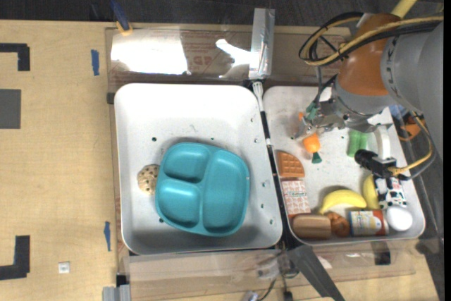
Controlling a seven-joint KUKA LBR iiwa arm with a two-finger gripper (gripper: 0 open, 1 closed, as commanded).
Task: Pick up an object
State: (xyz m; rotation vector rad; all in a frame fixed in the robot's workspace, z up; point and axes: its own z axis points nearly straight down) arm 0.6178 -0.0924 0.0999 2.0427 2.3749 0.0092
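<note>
In the left bin [141, 99] you see a teal plate [203, 187] with three compartments. A cookie [147, 178] lies just beside its left edge. On the brown bench [56, 151] you find blue tape [94, 61] and black marks [17, 56].

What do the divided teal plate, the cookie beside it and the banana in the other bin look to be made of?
Teal plate: likely moulded plastic, smooth with a soft sheen. Cookie: tan and speckled, probably a plastic toy; too small to be sure. Banana: uniform glossy yellow, likely toy plastic.
</note>
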